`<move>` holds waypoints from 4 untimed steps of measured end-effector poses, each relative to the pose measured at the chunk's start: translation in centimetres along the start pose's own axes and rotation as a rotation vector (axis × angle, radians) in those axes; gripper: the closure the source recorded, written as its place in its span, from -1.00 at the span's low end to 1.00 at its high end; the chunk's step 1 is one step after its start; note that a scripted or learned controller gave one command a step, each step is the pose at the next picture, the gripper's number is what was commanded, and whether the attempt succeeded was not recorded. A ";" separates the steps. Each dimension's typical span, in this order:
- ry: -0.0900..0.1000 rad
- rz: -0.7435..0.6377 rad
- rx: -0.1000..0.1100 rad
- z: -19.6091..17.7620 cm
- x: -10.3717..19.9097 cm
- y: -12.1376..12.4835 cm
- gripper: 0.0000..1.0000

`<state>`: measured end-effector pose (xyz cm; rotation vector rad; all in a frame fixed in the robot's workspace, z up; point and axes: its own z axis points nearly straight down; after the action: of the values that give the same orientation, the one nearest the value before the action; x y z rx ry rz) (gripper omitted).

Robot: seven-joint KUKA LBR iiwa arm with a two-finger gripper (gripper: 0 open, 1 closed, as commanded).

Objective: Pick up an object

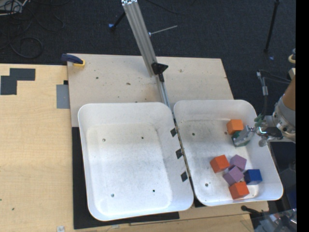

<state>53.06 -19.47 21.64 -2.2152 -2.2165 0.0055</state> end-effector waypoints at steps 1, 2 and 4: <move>-0.002 0.001 -0.005 -0.3 -0.1 0.1 -1.00; 0.000 0.001 0.002 6.0 0.2 -0.6 -1.00; -0.005 0.003 -0.024 9.8 0.6 -0.1 -1.00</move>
<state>52.86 -18.89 11.80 -2.2332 -2.2281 -0.0157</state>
